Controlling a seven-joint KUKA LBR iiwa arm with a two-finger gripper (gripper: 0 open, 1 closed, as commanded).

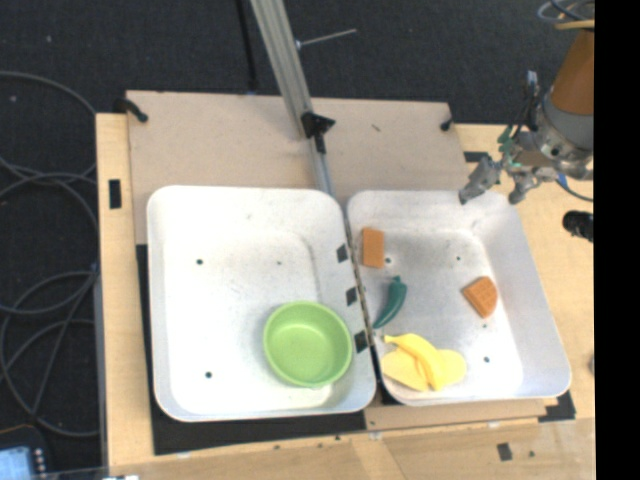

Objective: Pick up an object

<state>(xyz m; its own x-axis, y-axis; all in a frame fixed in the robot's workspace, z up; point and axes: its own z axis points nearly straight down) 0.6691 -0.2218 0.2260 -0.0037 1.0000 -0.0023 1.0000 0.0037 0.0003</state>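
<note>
Gripper (497, 184) spread open and gripping nothing, above far right corner of right bin (520, 238). Inside: orange block (373, 247), orange wedge (481, 296), green pepper (391, 302), yellow bananas (425, 363). In left bin (200, 228): green bowl (307, 343).

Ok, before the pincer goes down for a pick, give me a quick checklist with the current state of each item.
1. Pincer carries nothing: ok, nothing between its fingers.
2. Pincer over a target: not ok, it hangs at the right bin's upper right corner, apart from every object.
3. Orange wedge free to grasp: ok, it lies alone on the bin floor.
4. Orange block free to grasp: not ok, it sits close to the bin's left wall.
5. Green pepper and yellow bananas: not ok, near each other and the wall.
6. Green bowl: ok, upright in the left bin.
</note>
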